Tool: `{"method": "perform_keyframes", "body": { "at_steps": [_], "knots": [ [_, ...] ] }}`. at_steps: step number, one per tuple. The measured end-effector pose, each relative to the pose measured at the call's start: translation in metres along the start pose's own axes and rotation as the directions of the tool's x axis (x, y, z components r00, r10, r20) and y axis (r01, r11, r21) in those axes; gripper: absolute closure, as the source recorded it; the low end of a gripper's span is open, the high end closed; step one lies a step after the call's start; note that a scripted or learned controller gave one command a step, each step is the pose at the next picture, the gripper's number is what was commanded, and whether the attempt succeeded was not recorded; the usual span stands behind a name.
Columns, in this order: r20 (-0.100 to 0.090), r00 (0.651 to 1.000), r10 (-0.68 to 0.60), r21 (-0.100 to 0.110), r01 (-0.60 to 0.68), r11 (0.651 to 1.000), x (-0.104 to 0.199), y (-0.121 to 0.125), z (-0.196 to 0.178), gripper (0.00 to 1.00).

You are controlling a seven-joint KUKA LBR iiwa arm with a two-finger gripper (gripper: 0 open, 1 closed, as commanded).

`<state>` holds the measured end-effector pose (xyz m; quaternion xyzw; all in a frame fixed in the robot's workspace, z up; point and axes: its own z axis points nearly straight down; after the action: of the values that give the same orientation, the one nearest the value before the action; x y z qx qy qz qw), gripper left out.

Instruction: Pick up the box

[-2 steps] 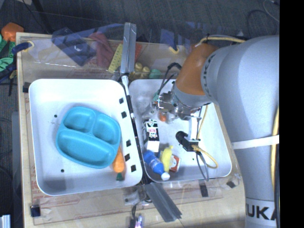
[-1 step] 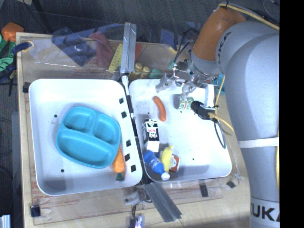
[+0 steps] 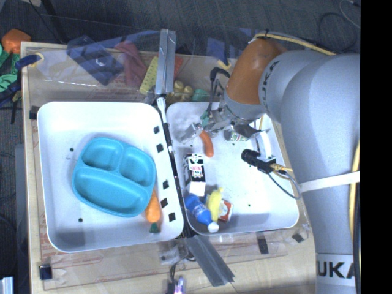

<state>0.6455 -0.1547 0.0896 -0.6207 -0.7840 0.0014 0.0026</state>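
Grey arm point(image 3: 318, 152), orange band above wrist, entering from right over the right bin point(image 3: 269, 207). Gripper point(image 3: 211, 122) low at that bin's far left corner (finger state cannot be told). Box point(image 3: 196, 166), white with dark print, lies by the bin's left wall, just beyond blue bottle point(image 3: 199, 213) and yellow toy point(image 3: 215, 202). Left bin point(image 3: 55, 133): blue divided plate point(image 3: 114, 175), carrot point(image 3: 153, 209).

1. Left shallow white bin point(image 3: 55, 164) holds the blue three-compartment plastic tray point(image 3: 114, 176); an orange toy carrot point(image 3: 153, 210) lies just beside the tray's right, near corner.
2. Right shallow white bin point(image 3: 269, 201) holds the small white printed box point(image 3: 196, 166) near its left wall; a thin orange sausage-shaped toy point(image 3: 207, 144) lies behind it; a blue plastic bottle point(image 3: 200, 212) and yellow toy banana point(image 3: 215, 202) lie before it, side by side.
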Motion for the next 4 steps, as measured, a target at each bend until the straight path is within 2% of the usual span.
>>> {"method": "perform_keyframes", "body": {
  "at_steps": [1,2,3,4],
  "knots": [
    [0.002,0.973,0.23,-0.005,-0.23,0.973,-0.037,0.003,-0.083,0.0],
    [0.0,0.984,0.177,0.0,-0.177,0.984,-0.008,-0.033,0.0,0.0],
    [0.0,0.936,0.352,-0.002,-0.352,0.936,-0.054,-0.002,-0.065,0.0],
    [-0.001,0.995,0.105,0.0,-0.105,0.995,0.012,-0.037,-0.003,0.0]
  ]
}}
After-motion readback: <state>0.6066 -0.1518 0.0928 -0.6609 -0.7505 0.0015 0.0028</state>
